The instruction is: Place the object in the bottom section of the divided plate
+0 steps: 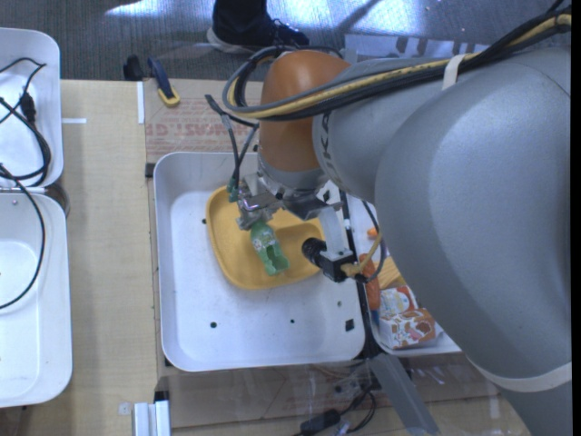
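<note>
Gripper (257,216) directly above green object (269,249), on yellow plate (234,260).

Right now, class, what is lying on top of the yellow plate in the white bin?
A small green object lies on the yellow plate, just below the gripper. The arm covers the plate's upper right part, so anything there is hidden.

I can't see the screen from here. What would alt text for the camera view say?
A large grey robot arm with an orange band reaches from the right, its gripper poised over a yellow plate inside a shallow white bin. A small green object sits on the plate just below the gripper.
</note>
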`<state>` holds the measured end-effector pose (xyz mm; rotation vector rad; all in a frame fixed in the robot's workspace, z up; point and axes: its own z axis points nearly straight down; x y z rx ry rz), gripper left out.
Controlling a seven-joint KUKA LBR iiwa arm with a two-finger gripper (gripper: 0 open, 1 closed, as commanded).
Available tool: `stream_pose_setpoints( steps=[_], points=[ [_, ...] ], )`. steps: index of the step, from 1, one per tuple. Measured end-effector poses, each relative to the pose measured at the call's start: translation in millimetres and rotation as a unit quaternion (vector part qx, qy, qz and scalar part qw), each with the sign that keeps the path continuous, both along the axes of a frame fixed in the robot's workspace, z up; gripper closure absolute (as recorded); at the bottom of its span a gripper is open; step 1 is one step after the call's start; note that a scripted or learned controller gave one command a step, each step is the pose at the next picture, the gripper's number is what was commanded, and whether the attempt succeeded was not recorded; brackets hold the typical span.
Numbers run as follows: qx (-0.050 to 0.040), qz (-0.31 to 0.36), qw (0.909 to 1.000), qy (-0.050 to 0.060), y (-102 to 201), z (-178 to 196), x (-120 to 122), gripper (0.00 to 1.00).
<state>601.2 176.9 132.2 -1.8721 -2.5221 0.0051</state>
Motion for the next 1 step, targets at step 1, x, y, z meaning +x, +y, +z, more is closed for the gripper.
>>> stream_pose_setpoints(
  steps=[1],
  points=[
    [0.0, 0.0, 1.0, 0.0, -0.3, 0.1, 0.1, 0.0]
  ],
)
